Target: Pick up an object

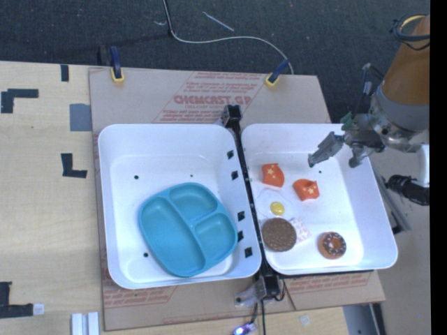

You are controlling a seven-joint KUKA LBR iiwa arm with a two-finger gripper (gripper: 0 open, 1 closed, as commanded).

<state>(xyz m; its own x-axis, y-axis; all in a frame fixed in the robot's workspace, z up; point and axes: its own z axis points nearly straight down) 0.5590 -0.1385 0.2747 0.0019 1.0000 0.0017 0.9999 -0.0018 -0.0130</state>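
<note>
Reaching in from three o'clock, the grey arm (408, 82) hangs its gripper (337, 149) over the right bin's (374, 208) upper edge, fingers spread and holding nothing. Its wrist is cut off at the frame's side. Below sit two orange-red toys (272, 174), a yellow piece (277, 208), a brown cookie (279, 234) and a doughnut (332, 245). At nine o'clock, the left bin (119, 159) holds a blue divided plate (187, 227).
</note>
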